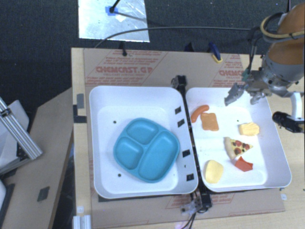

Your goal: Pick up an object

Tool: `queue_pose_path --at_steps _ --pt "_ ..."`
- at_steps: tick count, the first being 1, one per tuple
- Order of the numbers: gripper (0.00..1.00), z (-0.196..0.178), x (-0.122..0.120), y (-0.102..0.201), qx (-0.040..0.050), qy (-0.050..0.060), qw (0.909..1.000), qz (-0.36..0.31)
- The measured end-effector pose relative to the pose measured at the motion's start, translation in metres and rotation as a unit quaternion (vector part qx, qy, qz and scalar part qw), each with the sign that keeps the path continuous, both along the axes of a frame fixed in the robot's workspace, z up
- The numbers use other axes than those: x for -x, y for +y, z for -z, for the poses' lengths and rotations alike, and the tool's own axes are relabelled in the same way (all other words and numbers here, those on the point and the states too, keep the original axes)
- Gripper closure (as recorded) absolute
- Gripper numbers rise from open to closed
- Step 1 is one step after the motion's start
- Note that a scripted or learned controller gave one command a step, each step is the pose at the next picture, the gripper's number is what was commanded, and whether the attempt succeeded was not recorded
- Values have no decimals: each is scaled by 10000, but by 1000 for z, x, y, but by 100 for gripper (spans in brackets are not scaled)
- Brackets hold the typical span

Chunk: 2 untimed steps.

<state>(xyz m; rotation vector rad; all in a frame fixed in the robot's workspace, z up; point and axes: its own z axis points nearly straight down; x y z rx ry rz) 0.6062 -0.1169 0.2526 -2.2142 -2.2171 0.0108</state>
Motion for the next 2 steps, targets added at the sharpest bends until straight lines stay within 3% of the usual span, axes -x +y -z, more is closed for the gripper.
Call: queue_pose_path --at_steps 1,2 --pt "0 -7 -2 0 8 -64 10000 -10" --pt "0 52 1 8 3 -45 10000 -7"
